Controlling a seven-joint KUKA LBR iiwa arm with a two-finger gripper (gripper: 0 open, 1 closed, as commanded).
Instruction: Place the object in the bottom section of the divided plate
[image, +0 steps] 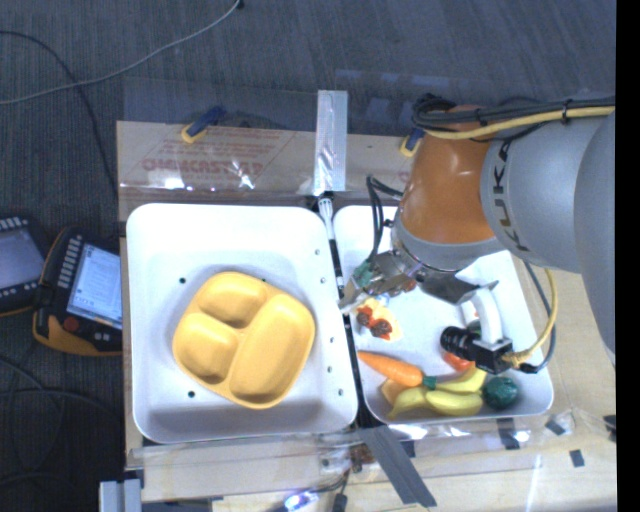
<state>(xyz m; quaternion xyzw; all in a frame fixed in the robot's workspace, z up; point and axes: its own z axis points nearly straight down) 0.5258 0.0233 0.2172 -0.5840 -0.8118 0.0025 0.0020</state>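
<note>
Carrot (391, 368) beside bananas (440, 397) (right bin (350, 235)), plate (245, 338) left.

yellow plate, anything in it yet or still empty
Empty. The yellow divided plate in the left bin shows bare sections; the carrot and bananas lie in the right bin.

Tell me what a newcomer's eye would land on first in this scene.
First, the yellow divided plate sitting in the left bin, bright against the white. Next, the grey arm with its orange band reaching over the right bin, its gripper low near the bin's left wall. Below it lie a carrot and bananas.
</note>
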